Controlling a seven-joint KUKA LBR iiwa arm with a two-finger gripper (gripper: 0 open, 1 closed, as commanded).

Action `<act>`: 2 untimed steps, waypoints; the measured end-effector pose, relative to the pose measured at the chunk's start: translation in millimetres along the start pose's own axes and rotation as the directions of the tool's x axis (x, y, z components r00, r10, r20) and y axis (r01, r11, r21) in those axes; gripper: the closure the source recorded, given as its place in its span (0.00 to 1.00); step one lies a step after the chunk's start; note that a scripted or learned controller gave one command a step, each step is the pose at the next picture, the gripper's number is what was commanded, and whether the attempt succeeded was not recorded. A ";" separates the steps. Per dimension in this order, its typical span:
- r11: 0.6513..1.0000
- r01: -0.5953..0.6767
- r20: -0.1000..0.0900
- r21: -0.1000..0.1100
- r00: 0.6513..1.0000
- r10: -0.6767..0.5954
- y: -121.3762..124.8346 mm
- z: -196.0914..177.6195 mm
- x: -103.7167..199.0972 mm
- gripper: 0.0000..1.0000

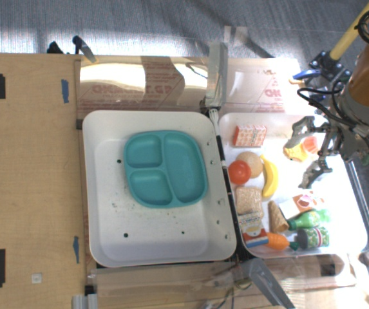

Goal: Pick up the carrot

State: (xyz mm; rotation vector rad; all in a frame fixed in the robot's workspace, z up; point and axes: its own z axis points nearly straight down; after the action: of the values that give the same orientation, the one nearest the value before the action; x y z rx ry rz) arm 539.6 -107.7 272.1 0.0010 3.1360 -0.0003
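Camera view, looking down on the tabletop: the carrot (275,241) is lying at the near edge of the right bin (355,227), close to that bin's near-left corner, its orange body touching a blue-tipped item on one side and sitting just beside two green bottles (311,228) on the other. The gripper (314,152) is hanging over the far-right part of the same bin, well apart from the carrot, with its jaws spread open and nothing between them; a small yellow-and-orange toy (298,148) is lying just beneath. Crowding is posing the chief risk: the carrot is wedged among a cracker pack (249,201), a bread stick (278,216) and the bottles, so descending jaws could be catching a neighbour or pushing the carrot against the bin wall. A banana (270,176) and a tomato (239,172) are also lying between gripper and target. The left bin (100,192) is carrying a teal divided plate (165,168).
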 end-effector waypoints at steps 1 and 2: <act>1.000 0.031 -0.015 -0.004 0.999 -0.031 -3.3 128.2 14.1 0.00; 1.000 0.027 0.006 0.001 1.000 -0.027 12.8 181.9 -3.1 0.00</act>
State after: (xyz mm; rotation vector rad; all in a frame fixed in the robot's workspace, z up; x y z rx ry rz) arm 543.7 -94.9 90.2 -0.0415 3.1302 -0.0021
